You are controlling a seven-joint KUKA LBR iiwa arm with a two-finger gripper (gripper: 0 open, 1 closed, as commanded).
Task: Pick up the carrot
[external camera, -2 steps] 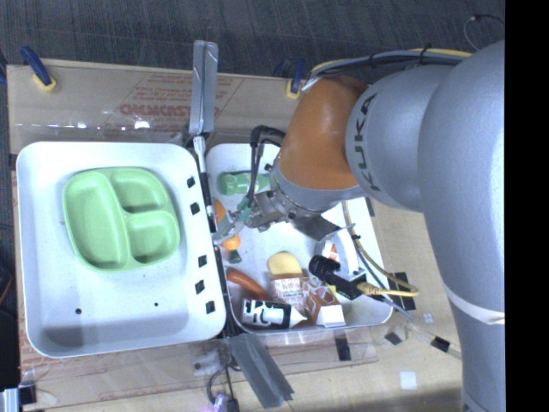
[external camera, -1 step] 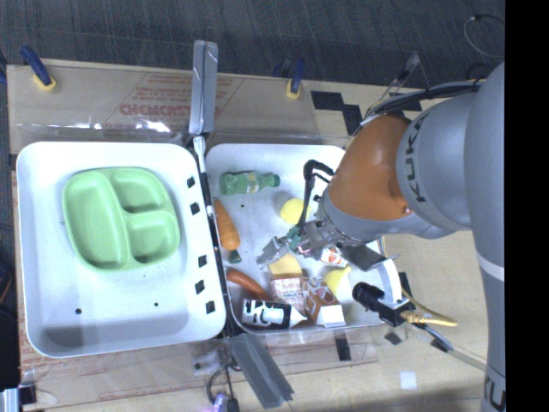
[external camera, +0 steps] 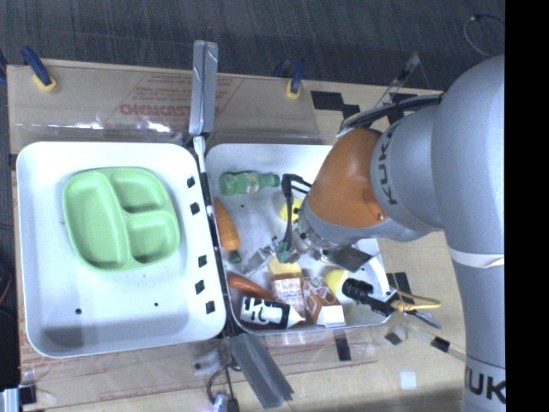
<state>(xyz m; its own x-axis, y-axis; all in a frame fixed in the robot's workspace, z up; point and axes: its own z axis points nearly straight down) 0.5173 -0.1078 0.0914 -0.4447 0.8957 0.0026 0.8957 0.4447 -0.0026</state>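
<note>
The long orange carrot (external camera: pixel 226 225) lies at the left side of the right shallow white plastic bin (external camera: pixel 257 155), just beside the bin's left wall, below the green plastic bottle (external camera: pixel 247 182) w/ a red pepper-like item (external camera: pixel 247 285) further down the same wall. The grey KUKA arm w/ orange band (external camera: pixel 347 191) hangs over the bin's middle & right, its gripper (external camera: pixel 287 249) near the carrot but apart from it; can't tell the tool's state, view too cluttered. The green divided plastic plate (external camera: pixel 120 217) sits in the left white bin (external camera: pixel 51 316), well left of the carrot.
</note>
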